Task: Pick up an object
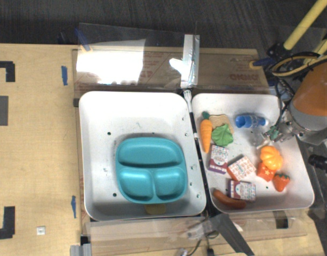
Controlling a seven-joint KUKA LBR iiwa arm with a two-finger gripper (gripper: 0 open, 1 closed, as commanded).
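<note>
Here the gripper (273,134) is hanging over the right bin (304,196) near its right edge, just above the orange toy (271,157); whether it is gripping anything, I cannot tell.

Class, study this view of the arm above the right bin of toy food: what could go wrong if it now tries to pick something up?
1. The toys are crowded: the orange pepper sits against the red pieces by the strawberry, so a grasp could catch two or push one aside.
2. The gripper hovers near the bin wall, which could block a descent.
3. The carrot lies along the divider, hard to straddle.
</note>
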